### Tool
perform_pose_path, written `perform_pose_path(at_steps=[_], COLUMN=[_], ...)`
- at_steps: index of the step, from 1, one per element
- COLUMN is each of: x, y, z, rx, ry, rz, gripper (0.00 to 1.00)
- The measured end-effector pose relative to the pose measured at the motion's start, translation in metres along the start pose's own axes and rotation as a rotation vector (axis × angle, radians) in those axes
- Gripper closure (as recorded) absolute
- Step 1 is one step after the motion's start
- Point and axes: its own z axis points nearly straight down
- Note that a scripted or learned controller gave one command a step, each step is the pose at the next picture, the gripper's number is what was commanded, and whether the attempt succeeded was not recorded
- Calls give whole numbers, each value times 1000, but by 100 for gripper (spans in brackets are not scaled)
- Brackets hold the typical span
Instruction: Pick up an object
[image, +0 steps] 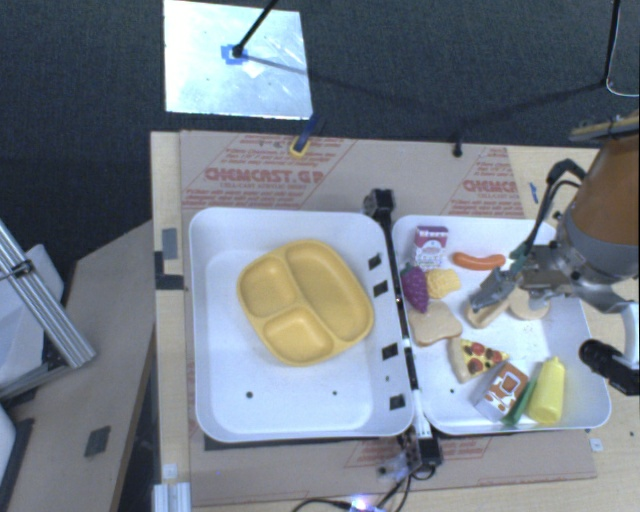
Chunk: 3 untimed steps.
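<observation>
Resting under hand (487, 300), tan bun (484, 314)

Robotics lab or test cell, not a home. Table (330, 160) topped with brown protective sheet printed "CHEMCAST GP". Two shallow white bins (215, 400) clipped side by side with black brackets along the shared edge. Contents are stand-ins: yellow divided tray (303, 300), toy pizza slice (476, 356), toy hot dog (479, 261), plastic grapes (414, 288). Dark carpet floor (80, 100) carrying a taped reflective square panel (238, 58). Aluminium extrusion framing (40, 300) at left. Loose cables across floor and at the table front.
</observation>
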Motion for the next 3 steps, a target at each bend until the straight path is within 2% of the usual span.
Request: perform_pose_path(at_steps=[1, 3], x=[3, 1], y=[-5, -13], z=[61, 147], rx=[5, 6], ry=[1, 2], rz=[2, 2], gripper=[0, 0])
